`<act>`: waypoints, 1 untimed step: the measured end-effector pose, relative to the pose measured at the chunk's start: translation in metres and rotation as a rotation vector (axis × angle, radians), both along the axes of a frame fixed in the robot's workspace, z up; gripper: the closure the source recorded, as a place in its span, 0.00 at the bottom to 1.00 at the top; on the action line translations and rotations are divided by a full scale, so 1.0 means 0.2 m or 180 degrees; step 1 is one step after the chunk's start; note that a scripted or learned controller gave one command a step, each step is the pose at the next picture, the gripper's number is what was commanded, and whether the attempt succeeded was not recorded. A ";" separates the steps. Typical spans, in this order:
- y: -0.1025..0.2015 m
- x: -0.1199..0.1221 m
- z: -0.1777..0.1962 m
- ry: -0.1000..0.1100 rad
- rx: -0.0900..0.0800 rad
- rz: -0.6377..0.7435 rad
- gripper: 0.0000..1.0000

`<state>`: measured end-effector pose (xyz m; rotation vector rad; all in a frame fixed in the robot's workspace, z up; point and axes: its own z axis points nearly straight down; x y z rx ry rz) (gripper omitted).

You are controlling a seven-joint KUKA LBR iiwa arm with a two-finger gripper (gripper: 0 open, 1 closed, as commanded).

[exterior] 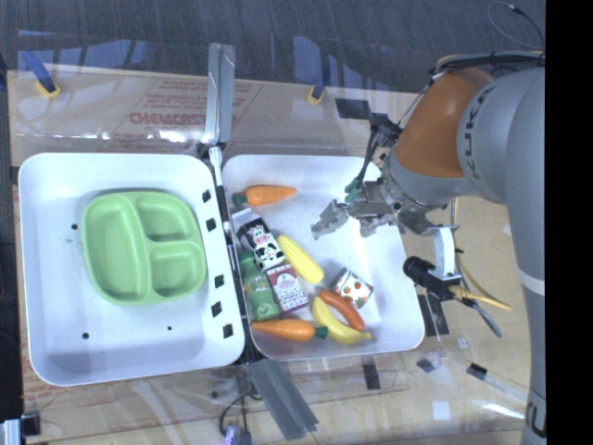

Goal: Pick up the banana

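The banana [339,326] was seen lying near the front edge of the right bin [306,167], curved along the bin's floor. A red-orange sausage-like piece [341,310] was laid across its upper side, touching it, and a carrot [283,330] was set just to its left, with its green tip against the banana's end. A small carton printed with strawberries [352,288] was placed just above the banana's right part. To the left, along the bin's dividing wall, a cow-patterned carton [259,240], a green carton [257,290] and a red carton [288,288] were packed together, with a corn cob [298,259] tilted beside them. A second carrot [267,195] was found near the bin's back.

The gripper [346,217] was held over the open middle of the right bin, well apart from the banana, with its fingers spread and nothing between them. The grey arm [500,146] was stretched in from the right.

In the left bin [46,276], a green divided tray [144,246] was resting.
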<state>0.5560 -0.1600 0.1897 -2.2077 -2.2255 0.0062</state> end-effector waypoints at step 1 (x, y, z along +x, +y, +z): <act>0.13 -0.01 -0.43 -0.0009 -0.0006 -0.0434 0.00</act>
